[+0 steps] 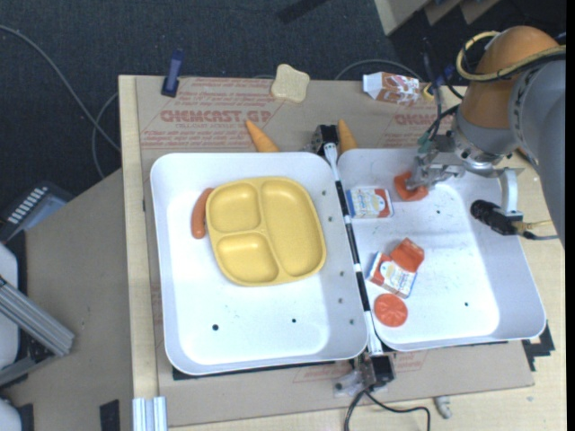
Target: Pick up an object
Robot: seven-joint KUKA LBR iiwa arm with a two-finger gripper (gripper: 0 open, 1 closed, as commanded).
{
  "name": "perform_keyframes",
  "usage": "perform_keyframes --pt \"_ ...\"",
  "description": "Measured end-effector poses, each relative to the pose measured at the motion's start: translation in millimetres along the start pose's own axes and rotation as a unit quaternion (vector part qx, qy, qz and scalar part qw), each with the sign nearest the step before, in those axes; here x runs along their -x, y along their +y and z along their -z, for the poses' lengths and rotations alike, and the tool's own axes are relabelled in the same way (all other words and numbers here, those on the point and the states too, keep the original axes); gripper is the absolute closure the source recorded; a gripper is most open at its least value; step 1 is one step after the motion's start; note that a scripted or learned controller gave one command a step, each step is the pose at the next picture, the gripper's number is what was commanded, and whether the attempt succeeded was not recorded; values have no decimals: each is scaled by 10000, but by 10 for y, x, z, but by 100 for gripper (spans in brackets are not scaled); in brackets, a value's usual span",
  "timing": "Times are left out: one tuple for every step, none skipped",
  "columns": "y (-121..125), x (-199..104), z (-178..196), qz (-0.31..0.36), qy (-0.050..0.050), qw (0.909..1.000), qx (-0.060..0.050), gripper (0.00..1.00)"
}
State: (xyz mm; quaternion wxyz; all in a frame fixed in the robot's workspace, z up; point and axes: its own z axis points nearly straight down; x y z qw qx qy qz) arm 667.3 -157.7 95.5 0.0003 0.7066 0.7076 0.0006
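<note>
The gripper [425, 174] sits directly over a red piece [407, 189].

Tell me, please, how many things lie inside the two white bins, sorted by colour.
Yellow: 1, the divided plate.
Orange or red: 3, the sausage beside the plate, the round slice, and the piece under the hand.
White with red print: 2, the small carton and the tilted carton.
Total: 6.
</note>
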Motion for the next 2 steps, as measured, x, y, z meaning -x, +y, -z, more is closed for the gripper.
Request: perform_keyframes --pt "-445 -137 1029 -6 -8 10000 12 100" --pt "-491 -800 1020 2 8 10000 -17 100"
